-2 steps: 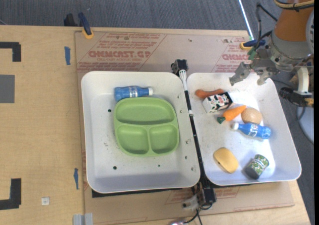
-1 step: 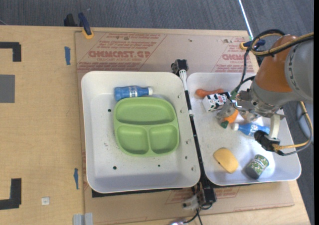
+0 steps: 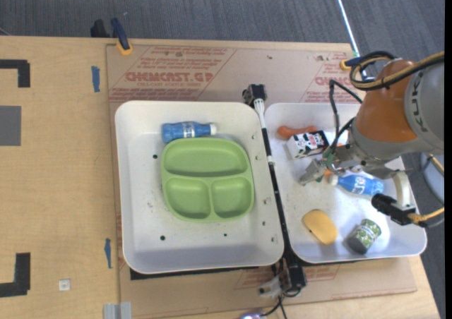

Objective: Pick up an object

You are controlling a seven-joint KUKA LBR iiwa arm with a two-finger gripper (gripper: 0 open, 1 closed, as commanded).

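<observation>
Nearest in the right bin point(image 3: 413, 243) lie a green-labelled can point(image 3: 364, 235) and, left of it, a yellow lump point(image 3: 320, 226). Farther in, a blue bottle point(image 3: 359, 184) lies on its side just right of my gripper point(image 3: 321, 169), which hangs low over the bin's middle; I cannot tell whether it is released or clenched. Beyond me sit a black-and-white carton point(image 3: 308, 143) and an orange piece point(image 3: 288, 130), while the left bin point(image 3: 134, 190) holds a green divided plate point(image 3: 207, 178) with another blue bottle point(image 3: 187, 130) at its far edge.

From where I work, the only print I can read is red lettering, "CHEMCAST GP", on the brown protective sheet point(image 3: 212, 74) beneath my two bins, repeated partly near its right corner, too cut off to read.
</observation>
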